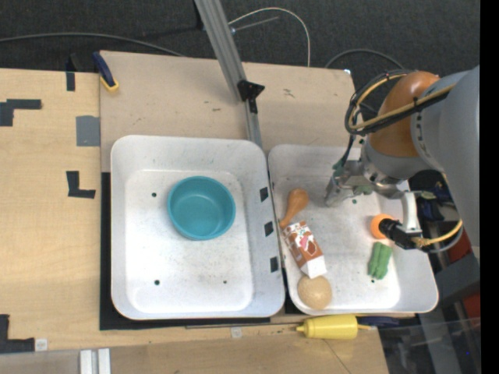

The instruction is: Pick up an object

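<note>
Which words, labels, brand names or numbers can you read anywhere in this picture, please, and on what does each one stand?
No text can be read in this view.
Red and white carton in the right bin: printed patches on its face, too small and blurred to read.
Yellow bottle at the bench's front edge: no label legible.
Teal bowl in the left bin: plain, no marking.
Gripper: no lettering legible.
</note>
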You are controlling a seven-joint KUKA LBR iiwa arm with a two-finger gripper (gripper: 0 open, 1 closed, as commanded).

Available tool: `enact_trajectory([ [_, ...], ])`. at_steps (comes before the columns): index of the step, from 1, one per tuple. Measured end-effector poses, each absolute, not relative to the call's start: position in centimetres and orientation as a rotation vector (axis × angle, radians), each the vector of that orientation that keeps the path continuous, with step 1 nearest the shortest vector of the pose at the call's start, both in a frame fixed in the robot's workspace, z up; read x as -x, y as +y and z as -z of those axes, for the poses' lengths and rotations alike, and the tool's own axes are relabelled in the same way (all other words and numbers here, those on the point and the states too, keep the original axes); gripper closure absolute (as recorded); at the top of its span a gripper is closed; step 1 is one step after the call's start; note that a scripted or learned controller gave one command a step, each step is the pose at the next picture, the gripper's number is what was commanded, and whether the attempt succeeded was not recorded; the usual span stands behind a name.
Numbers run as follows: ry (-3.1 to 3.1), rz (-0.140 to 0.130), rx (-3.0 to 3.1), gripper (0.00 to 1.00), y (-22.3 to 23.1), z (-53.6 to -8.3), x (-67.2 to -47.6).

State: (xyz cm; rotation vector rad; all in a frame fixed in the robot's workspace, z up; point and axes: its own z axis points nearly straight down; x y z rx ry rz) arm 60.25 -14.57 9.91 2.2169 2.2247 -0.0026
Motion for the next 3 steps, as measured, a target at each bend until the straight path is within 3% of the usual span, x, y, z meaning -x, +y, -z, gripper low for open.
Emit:
enact_trajectory([
  [2, 2.22, -0.002, -2.218, 1.0, -14.4, -20.5, -60.3],
  [3, 2.222, -0.002, -2.218, 1.0, -14.3, -23.2, -60.4],
])
